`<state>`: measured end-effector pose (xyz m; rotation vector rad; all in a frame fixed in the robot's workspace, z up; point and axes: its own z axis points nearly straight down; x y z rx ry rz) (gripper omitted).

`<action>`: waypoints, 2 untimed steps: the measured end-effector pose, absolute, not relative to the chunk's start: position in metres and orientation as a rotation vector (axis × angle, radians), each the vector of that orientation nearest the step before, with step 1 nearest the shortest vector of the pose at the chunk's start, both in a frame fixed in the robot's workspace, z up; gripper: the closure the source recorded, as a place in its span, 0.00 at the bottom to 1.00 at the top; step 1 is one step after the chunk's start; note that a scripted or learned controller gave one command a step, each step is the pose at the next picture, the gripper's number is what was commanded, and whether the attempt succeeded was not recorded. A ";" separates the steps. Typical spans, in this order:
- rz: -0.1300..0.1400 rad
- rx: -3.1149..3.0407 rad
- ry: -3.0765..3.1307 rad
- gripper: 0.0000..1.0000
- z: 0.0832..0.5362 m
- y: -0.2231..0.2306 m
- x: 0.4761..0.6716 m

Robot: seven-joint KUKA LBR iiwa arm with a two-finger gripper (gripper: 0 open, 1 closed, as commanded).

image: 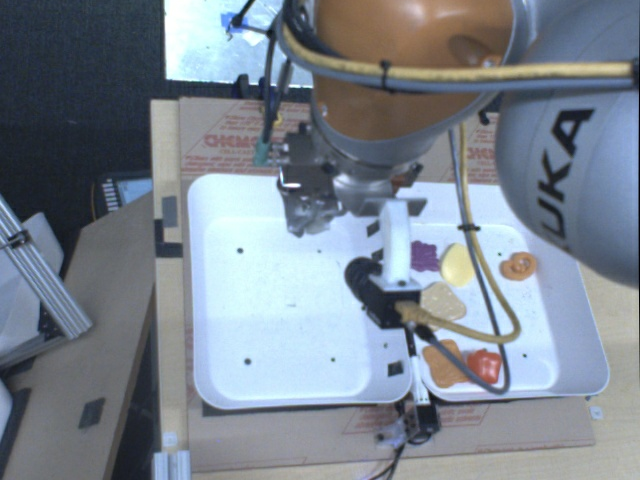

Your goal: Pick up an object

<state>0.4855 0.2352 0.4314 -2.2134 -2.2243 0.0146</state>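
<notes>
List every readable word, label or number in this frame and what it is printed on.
"UKA": big dark letters on the grey arm housing, the brand name cut off by the housing's curve.
Red print on the cardboard sheet under the bins: seen upside down and blurred, not readable.

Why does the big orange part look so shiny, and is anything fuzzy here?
In the camera view, the orange band catches overhead light, giving soft glare; the arm sits close to the lens and looks blurred; the small items in the right bin are soft but recognisable; the left bin appears evenly lit.
</notes>
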 end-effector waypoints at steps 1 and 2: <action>0.026 -2.218 -2.217 1.00 0.226 0.221 0.485; 0.001 -2.218 -2.223 1.00 0.226 0.233 0.486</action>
